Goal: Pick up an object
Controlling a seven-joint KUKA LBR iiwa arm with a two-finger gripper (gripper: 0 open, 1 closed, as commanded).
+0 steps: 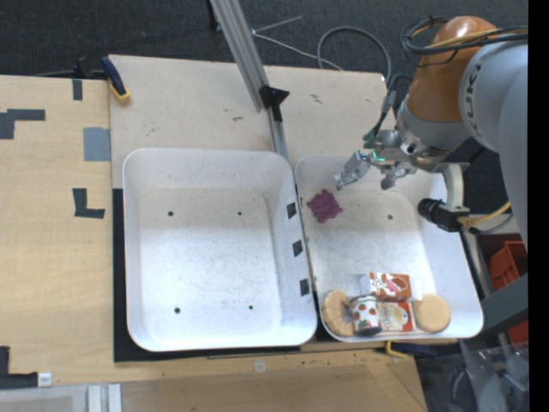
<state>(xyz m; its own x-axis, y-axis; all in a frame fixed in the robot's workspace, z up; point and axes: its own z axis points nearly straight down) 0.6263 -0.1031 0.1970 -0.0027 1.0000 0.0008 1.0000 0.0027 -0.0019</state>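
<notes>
One open gripper [369,175] hovers right of purple object [324,205]; nothing held.

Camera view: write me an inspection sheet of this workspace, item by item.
Surface: wooden bench bearing a left bin and a right bin, side by side.
Job's things: purple piece in the right bin's far left part; two biscuits and red-and-white packets bunched at its near edge.
Clutter: grey and black tape marks on the bench's left; a yellow-and-blue clamp at the far edge.
Tool: tool over the right bin's far end, just right of the purple piece, nothing between its fingers.
Cables: thin cables on the floor behind the bench.
Surroundings: dark carpet; a slanted metal pole.
</notes>
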